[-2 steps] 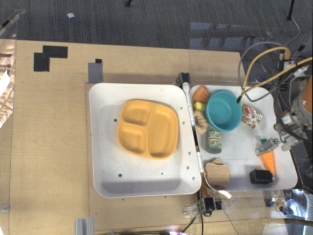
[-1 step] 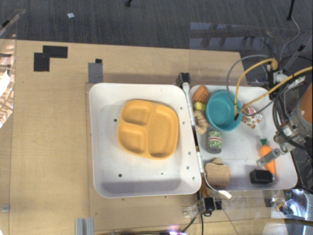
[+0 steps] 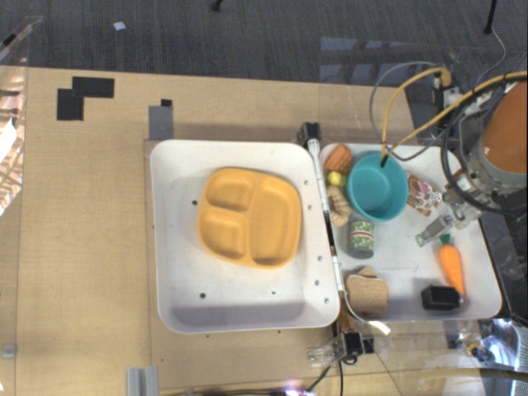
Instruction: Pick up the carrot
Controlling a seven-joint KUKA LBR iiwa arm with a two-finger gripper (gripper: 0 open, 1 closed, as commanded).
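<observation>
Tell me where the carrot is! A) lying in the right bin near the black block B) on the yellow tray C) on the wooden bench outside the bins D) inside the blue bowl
A: the carrot lies on the floor of the right bin, just above the black block, away from the blue bowl.

the arm [image 3: 505,139] is cut off by the right edge. the bowl [image 3: 378,186] hides part of the small items behind it, too small to name. the can [image 3: 361,236] label is too blurred to read.
</observation>
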